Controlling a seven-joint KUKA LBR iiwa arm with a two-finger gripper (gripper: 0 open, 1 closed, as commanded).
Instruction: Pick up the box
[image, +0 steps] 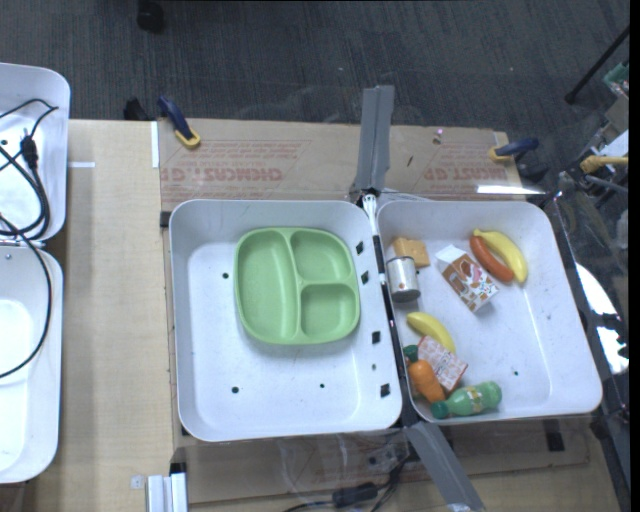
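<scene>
Box (470, 281): a small white carton with red and brown print, lying flat and skewed in the right bin (560, 330), in that bin's rear half, near its middle. I cannot tell the state of my pincer, and nothing grips the box. Layout, left to right: black cables (30, 170) run over white trays at the left edge of the bench (110, 300). The left bin (200, 380) holds one green divided plate (297, 285), three compartments, set toward the rear of the bin floor. Behind both bins lies a printed cardboard sheet (300, 160) with a blue clamp (178, 122) at its left corner. In the right bin, a metal can (402, 278) stands close to the left wall, with a tan block (409, 251) touching it on the rear side. A yellow banana (431, 328) lies in front of the can. Near the front wall sit an orange piece (422, 378), a red-and-white packet (445, 364) and a green bottle (470, 400) on its side, clustered together. The box lies right of the can, apart from it. Just beside the box, rear right, lie a red sausage shape and a second banana (508, 255), side by side.
</scene>
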